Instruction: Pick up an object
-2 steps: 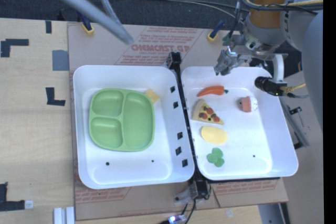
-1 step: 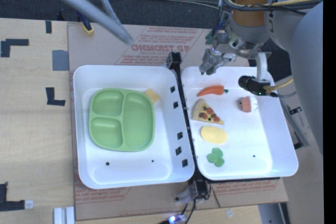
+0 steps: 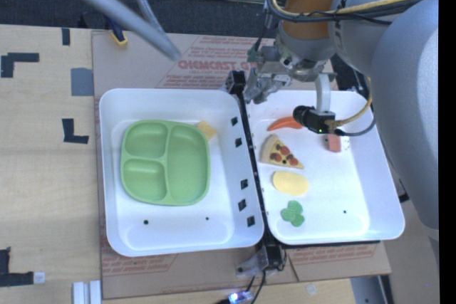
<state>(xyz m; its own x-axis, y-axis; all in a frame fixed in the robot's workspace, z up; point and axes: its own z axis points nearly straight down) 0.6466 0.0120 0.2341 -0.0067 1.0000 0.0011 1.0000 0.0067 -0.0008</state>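
You're looking at the claw parked over the far inner corner of the right bin, wrist pointing down. Can't tell if it's released or clenched: the wrist hardware hides the tips. Nothing visibly in it.

Nearest pick candidates, working outward from the claw:
- Orange carrot-shaped piece, just beside the claw on the camera-near side. Looks like light, stiff toy plastic, tapered and smooth, so probably slippery. Take it across the thick middle, not the tip.
- Pizza slice, a bit further toward the camera. Flat wedge, lies low on the floor; you'd likely need to pinch across its narrow width.
- Small pink-and-white item, off to the arm side, partly behind the black fitting on the cable. Too small to identify.
- Yellow oval piece, then the green broccoli-like piece, farthest from the claw. Both look light.

Surface: smooth white bin floor, so things will probably skate if nudged. The centre wall sits right beside the claw, so clearance is tight on that side.

Across the wall, left bin holds a green divided plate with a small yellow bit at its far corner. The bins sit on cardboard.
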